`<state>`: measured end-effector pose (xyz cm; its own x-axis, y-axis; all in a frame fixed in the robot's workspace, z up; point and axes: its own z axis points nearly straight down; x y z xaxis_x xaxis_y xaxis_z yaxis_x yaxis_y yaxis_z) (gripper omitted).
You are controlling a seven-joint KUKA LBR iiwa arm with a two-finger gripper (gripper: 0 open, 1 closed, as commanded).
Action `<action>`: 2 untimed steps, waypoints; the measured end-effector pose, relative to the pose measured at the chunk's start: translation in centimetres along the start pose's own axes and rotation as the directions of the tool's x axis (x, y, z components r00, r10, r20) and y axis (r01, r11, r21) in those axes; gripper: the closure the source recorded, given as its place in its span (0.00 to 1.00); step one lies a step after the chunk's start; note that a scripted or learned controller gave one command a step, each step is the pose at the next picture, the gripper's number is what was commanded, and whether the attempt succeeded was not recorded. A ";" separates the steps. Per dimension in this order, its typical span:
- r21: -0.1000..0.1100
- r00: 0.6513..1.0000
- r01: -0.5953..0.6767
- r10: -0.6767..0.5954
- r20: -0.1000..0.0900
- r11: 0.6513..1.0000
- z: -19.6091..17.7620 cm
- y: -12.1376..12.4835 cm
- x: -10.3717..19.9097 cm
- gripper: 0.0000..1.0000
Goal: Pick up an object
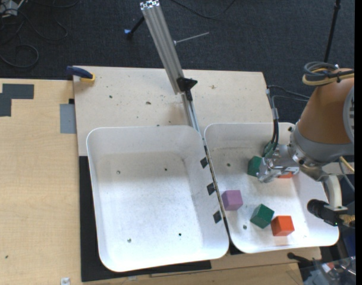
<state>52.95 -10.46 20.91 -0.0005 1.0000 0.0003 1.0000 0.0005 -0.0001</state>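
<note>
Sitting beside tool: green block

Robotics lab, test-cell setup. Evidence: robot arm with an orange band over a plywood bench carrying two white bins side by side. Aluminium rail with a checker marker on its tip slants over the bench. Loose cables lie on dark carpet, with a stand leg nearby. Small coloured blocks in the right bin look like test props. A clamp grips the bench corner.
</note>
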 end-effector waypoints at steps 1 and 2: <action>0.004 1.000 0.004 -0.004 -0.003 1.000 0.5 0.6 5.7 1.00; 0.004 1.000 0.004 -0.004 -0.002 1.000 0.9 1.2 10.9 1.00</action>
<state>54.18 0.47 20.05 -0.0047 1.0000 0.0027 1.0000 0.0047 -0.0037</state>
